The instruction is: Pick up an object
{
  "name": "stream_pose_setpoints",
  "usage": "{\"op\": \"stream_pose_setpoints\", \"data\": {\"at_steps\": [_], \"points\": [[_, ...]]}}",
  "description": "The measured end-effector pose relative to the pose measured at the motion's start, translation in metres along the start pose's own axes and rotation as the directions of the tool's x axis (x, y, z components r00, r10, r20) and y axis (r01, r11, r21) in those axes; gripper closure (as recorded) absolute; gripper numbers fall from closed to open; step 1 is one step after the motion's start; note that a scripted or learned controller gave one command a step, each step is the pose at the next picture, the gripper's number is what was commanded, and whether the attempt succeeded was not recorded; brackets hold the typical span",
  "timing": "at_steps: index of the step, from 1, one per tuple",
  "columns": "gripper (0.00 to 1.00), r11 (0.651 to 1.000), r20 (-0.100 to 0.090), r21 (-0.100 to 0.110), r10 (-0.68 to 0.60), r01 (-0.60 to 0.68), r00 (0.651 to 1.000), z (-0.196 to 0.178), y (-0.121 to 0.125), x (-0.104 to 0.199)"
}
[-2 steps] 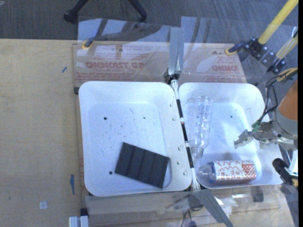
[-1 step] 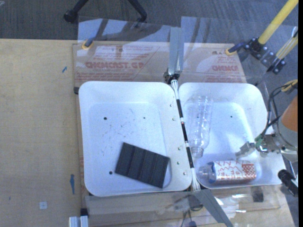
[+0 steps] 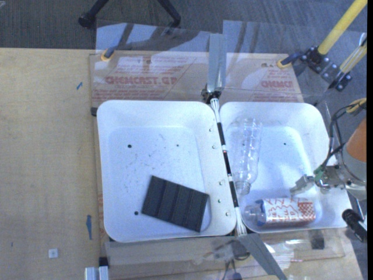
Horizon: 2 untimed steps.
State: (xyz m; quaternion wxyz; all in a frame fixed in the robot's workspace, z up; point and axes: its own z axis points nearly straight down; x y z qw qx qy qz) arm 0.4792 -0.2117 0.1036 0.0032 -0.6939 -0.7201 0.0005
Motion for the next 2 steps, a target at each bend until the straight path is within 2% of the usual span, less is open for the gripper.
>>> {"op": "stream_pose_setpoints", "data": {"at_steps": [1,2], "points": [[0.00,0.995,0.001,0.000,-0.099,0.099,0.995,-0.004,0.018,0.057],[0.00,0.951,0.003,-0.003,0.310,-0.310,0.951,-0.021,0.062,0.006]]}}
